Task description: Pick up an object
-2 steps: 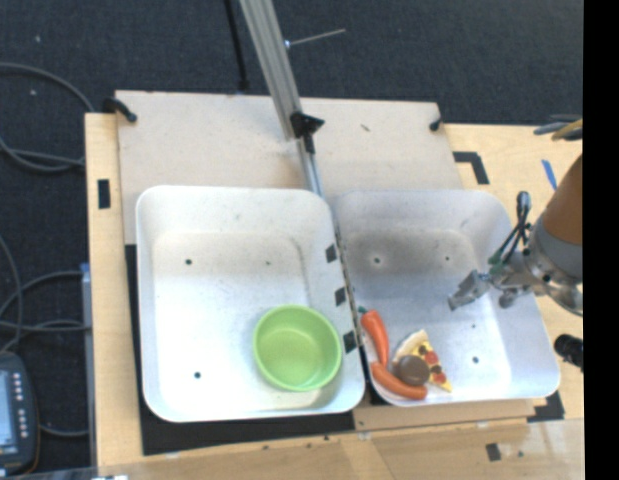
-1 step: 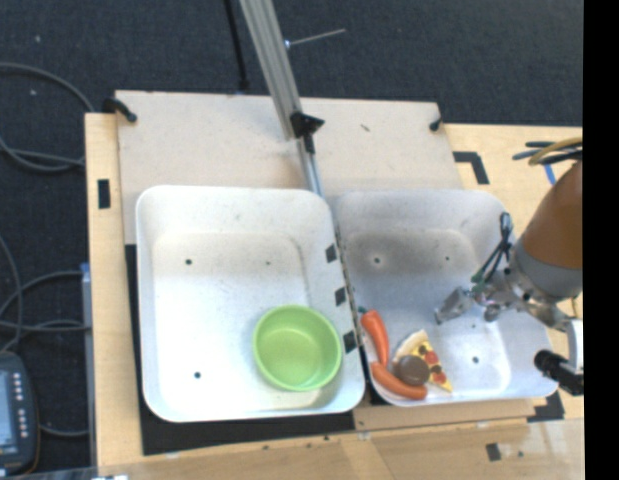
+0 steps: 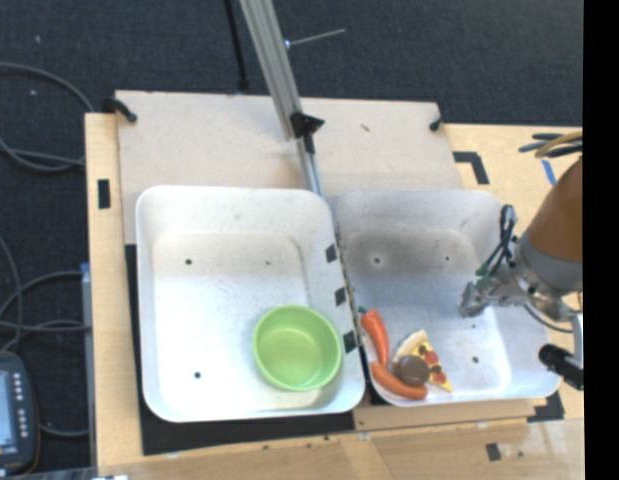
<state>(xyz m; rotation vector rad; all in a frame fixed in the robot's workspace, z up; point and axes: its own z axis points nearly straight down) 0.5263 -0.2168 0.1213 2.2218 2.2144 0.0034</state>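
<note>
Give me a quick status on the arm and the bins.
Gripper over right bin, fingers unclear. Carrot, pizza slice at its front edge, untouched. Green bowl in left bin. Nothing blocking.

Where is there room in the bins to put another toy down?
The left bin is bare behind and left of the green bowl. The right bin is bare at its back and middle. Its front corner is crowded: carrot, hot dog, pizza slice. The gripper hangs over its right side.

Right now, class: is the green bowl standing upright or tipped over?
Upright. The green bowl sits in the left bin with its round opening facing up and its inside showing.
</note>
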